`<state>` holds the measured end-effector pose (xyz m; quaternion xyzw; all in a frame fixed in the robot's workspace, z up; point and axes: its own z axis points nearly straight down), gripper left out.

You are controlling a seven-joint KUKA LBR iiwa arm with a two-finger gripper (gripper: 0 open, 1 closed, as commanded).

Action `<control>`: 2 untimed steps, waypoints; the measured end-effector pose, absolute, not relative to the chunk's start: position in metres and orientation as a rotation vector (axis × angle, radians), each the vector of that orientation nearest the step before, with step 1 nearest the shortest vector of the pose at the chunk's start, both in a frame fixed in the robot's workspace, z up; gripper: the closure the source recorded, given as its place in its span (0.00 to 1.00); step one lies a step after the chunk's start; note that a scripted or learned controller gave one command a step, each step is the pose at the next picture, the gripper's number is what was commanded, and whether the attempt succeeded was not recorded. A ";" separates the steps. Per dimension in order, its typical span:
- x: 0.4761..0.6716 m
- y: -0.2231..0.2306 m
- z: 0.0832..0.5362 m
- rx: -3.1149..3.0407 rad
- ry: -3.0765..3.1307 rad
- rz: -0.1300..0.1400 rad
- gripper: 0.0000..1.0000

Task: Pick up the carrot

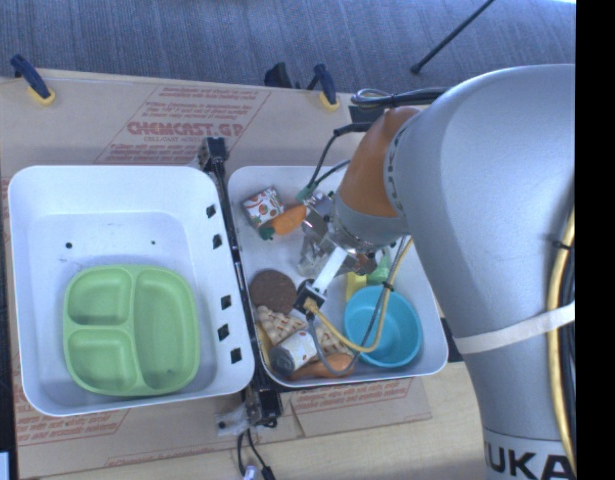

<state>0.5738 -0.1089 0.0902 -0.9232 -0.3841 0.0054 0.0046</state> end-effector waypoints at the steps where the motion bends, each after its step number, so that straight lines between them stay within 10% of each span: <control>1: 0.650 -0.121 0.092 -2.767 -1.473 0.010 0.00; 2: 0.656 -0.127 0.098 -3.037 -0.779 0.012 0.00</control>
